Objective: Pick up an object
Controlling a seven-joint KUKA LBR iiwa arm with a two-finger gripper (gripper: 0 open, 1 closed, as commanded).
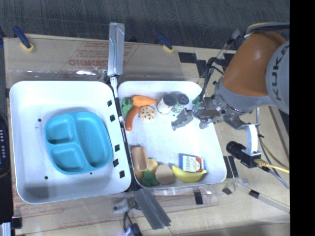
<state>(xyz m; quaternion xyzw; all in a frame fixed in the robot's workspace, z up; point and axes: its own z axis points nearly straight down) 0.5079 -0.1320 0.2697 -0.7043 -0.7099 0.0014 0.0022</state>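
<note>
Over the right bin (212,137), the claw (189,118) hangs with fingers spread and nothing between them, just beside the small jar (167,102) and cookie (146,113), so a descent might nudge them aside.

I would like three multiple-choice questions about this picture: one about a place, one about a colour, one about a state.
1. Where does the divided tray lie?
A. left bin
B. right bin
C. on the bench

2. What colour is that tray?
A. red
B. blue
C. yellow

3. How does the banana lie?
A. between the gripper's fingers
B. on the tray
C. on the right bin floor, near its front wall

Answers: 1 A, it sits inside the left bin. 2 B, it is light blue. 3 C, it rests apart from the gripper.
</note>
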